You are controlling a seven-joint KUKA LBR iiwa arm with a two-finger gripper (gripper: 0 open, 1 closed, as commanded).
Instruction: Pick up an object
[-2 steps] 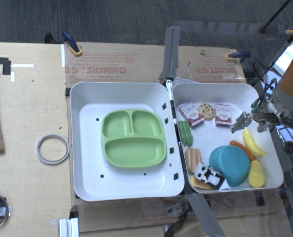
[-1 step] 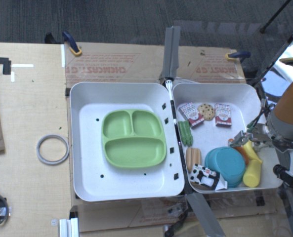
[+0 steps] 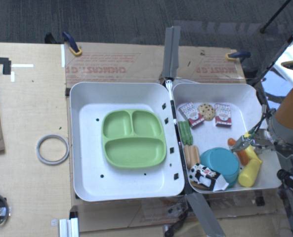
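My fingers (image 3: 246,143) hang low over the right-hand white bin (image 3: 250,94), reaching in from its right wall. I cannot tell from this slanted overhead view whether they are spread or closed, and nothing clearly sits between them.

Touching or just under my fingertips lies a small orange piece (image 3: 241,154), possibly a toy carrot. Just below and right of my fingers lies a yellow bottle-shaped toy (image 3: 249,172). To the left of my fingers sits a round blue lid or bowl (image 3: 222,163), and beyond it a tan sausage-like toy (image 3: 190,155) and a green strip (image 3: 185,132). Up and left of my fingers are a cookie (image 3: 205,111) and two small red-and-white packets (image 3: 222,115). Far left, in the other bin (image 3: 82,147), rests a green divided plate (image 3: 134,138).

I judge the orange piece the likeliest target. To do this well, I would centre over it, straddle its narrow width, keep clear of the yellow toy and blue lid, close firmly, then lift straight up.
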